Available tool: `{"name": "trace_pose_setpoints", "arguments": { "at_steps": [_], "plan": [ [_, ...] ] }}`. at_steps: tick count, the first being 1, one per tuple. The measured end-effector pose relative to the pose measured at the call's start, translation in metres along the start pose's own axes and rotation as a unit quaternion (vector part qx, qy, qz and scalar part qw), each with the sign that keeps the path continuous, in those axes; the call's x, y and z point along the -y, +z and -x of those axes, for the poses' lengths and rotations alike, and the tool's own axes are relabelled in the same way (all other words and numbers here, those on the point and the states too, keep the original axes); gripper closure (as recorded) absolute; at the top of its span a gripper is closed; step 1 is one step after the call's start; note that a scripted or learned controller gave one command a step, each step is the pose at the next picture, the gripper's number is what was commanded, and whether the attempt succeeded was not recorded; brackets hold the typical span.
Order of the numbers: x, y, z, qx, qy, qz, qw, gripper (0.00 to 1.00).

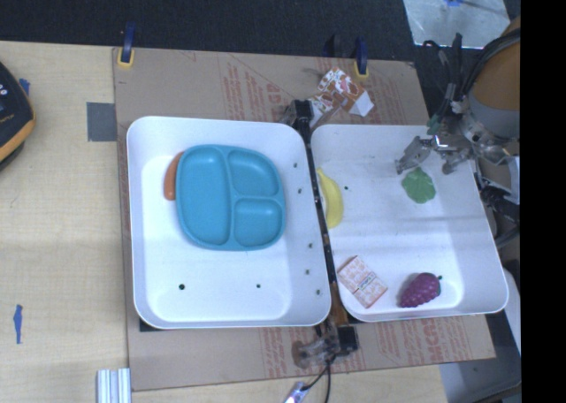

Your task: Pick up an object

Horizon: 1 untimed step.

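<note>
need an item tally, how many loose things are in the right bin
4: a green object under the gripper, a yellow object at the left wall, a small packet and purple grapes near the front.

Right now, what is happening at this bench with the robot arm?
The grey arm reaches in from the right, and its gripper is open above the right bin, just over a green lump. It holds nothing. In that bin also lie a banana, a small packet and purple grapes. The left bin holds a blue divided tray with something orange tucked beside it.
</note>
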<state>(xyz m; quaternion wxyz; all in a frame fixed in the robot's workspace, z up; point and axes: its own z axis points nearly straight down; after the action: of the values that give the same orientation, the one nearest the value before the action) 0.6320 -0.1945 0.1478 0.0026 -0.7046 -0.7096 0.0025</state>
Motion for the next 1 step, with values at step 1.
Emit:
{"name": "trace_pose_setpoints", "arguments": {
  "at_steps": [1],
  "plan": [
    [0.0671, -0.0464, -0.0178, 0.001, 0.002, 0.002, 1.0, 0.0]
  ]
}}
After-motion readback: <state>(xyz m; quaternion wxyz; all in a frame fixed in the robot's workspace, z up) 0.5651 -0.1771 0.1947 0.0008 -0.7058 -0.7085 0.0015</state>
